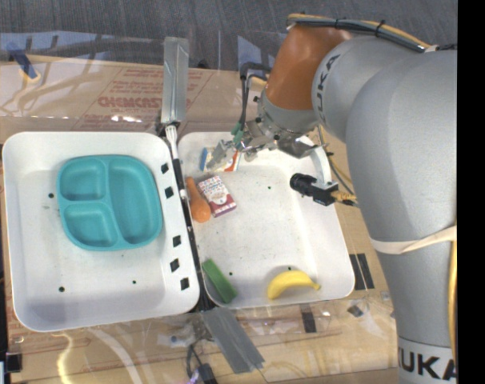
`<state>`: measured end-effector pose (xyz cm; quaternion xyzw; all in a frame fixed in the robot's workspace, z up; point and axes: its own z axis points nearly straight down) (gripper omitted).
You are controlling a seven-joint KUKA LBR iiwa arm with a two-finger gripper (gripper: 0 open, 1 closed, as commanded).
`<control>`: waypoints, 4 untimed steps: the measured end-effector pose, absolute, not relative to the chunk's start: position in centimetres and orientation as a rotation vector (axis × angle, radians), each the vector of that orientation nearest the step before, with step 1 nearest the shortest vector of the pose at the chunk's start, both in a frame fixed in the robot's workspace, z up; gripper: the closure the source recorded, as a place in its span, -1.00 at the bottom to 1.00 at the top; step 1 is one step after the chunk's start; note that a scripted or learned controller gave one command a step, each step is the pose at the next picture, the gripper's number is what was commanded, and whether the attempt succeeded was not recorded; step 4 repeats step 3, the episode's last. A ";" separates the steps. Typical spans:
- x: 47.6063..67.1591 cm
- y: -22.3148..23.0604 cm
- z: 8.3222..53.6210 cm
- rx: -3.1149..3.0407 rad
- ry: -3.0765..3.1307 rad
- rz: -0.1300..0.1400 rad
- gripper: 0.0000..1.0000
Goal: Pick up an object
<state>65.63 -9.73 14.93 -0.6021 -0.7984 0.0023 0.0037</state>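
Readable writing is scarce: red letters on the brown cardboard (pixel 106 94) under the bins seem to spell "CHEMCAST" (partly faint), and "UKA" shows in black on the arm's (pixel 402 158) grey base at lower right. The small carton (pixel 216 195) carries a red-and-white printed pattern, too small to read.

Taking the right bin (pixel 306 238) as landmark: the arm bends over its far right corner, the orange band just above the rim, and the wrist points down and leftward into the bin's far edge. The gripper (pixel 226 157) sits low at the bin's far left part, over a small cluster of white, blue and orange items (pixel 217 160). Whether the jaws are released or clenched cannot be told.

The carton lies in the bin's left part, touching an orange carrot (pixel 198 202) by the left wall. A green piece (pixel 219 281) lies at the near left corner, a yellow banana (pixel 291 284) along the near edge.

Left of this bin, the other white bin (pixel 26 238) holds 1 teal divided plate (pixel 109 202) with 3 compartments.
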 end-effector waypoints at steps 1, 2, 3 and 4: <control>61.4 -10.9 8.9 -1.785 -2.580 0.005 -1.00; 61.4 -10.9 9.4 -1.777 -2.579 0.009 1.00; 62.3 -5.2 22.5 -1.942 -2.467 0.004 1.00; 62.3 -5.2 22.5 -1.942 -2.467 0.004 1.00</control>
